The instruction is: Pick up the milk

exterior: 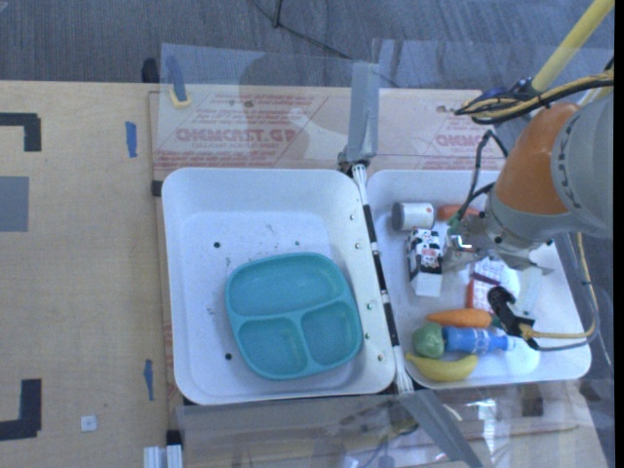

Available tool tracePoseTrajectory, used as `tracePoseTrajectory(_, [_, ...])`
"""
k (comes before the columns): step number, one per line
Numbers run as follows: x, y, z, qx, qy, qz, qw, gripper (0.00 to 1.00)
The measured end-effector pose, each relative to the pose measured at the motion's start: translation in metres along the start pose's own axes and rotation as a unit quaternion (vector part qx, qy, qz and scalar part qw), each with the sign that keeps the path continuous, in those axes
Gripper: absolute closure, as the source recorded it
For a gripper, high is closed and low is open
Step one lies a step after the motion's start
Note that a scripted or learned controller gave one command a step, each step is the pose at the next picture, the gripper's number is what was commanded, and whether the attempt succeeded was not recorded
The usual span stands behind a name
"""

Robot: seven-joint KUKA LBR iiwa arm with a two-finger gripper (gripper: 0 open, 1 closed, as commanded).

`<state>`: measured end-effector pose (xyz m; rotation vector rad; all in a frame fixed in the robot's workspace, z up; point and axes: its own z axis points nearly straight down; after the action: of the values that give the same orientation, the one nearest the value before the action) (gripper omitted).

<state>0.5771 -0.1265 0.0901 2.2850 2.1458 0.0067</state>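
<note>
I see the milk (427, 262) upright in the right bin (570, 354), left of centre, the gripper (450, 246) just beside its top. I cannot tell if it pinches anything. I'd centre over the carton, clear of the can (412, 214)

1. A robot lab: grey carpet floor (117, 13) and loose black cables (283, 8) lie well beyond the gripper (450, 245).
2. A plywood bench (68, 261) with blue tape marks (131, 137) stretches far to its left.
3. Clear plastic guards (253, 125) stand behind the bins.
</note>
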Motion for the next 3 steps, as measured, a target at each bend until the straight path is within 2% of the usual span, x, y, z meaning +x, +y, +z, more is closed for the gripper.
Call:
tracePoseTrajectory(1, [0.005, 0.013, -0.035, 0.005, 0.001, 0.000, 1.0000, 1.00])
tracePoseTrajectory(2, [0.005, 0.013, -0.035, 0.005, 0.001, -0.001, 1.0000, 0.00])
tracePoseTrajectory(3, [0.068, 0.059, -0.093, 0.005, 0.000, 0.147, 0.9891, 0.00])
